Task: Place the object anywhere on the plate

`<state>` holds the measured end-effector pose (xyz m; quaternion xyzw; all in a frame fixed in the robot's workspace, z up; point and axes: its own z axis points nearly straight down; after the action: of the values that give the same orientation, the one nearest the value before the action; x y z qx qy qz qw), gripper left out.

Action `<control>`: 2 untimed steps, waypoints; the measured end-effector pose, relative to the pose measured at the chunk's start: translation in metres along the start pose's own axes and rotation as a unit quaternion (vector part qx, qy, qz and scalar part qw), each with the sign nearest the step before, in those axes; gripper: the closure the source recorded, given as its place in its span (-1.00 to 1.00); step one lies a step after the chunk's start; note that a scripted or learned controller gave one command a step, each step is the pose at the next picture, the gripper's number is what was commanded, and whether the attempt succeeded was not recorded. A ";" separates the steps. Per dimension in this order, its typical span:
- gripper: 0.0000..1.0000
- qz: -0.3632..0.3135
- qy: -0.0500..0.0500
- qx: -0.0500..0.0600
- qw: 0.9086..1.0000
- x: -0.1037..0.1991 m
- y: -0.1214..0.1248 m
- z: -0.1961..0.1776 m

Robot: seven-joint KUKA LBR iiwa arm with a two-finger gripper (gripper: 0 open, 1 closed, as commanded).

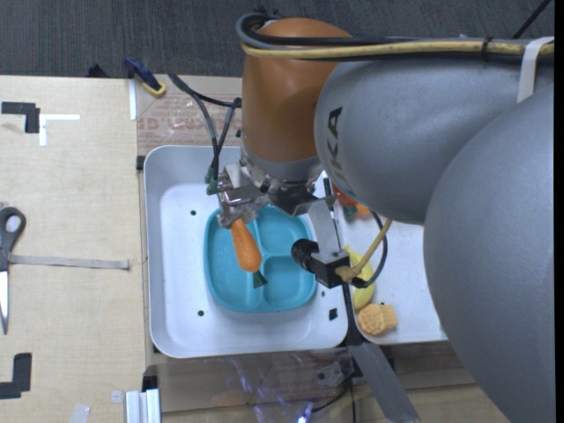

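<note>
Down at the near edge of the bench a lumpy tan piece of toy food (374, 319) sits in the right-hand bin (401, 263), just past the dividing rim, with a yellow piece (362, 282) beside it half hidden under the arm's black fittings. Next to that lies the left white bin (176, 263), shallow, smooth plastic with rounded corners, and in it a glossy blue plate (278, 276) moulded into compartments by low ridges. The carrot (246, 246) is right over that plate: a smooth orange taper with a small dark green tip, its long axis running at a slant, thick orange end up toward the gripper and green end pointing down toward the near side of the plate. The gripper (236, 211), a cluster of bare metal parts, is closed around the carrot's upper end, so the carrot hangs from it; I can't tell whether its lower tip touches the plate. Above that looms the arm (441, 104), matte grey with a broad orange band, cables trailing off it. Farther off, the pale wooden bench top (70, 192) carries scissors (7, 236) at its left edge, and a dark carpet lies beyond.
</note>
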<state>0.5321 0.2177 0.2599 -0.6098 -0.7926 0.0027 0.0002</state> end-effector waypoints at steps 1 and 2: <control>-1.00 0.000 0.000 0.000 1.000 0.000 0.000 0.000; -1.00 -0.132 0.000 -0.002 0.991 -0.082 -0.032 -0.015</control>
<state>0.5224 0.1303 0.2755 -0.5000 -0.8660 0.0008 -0.0006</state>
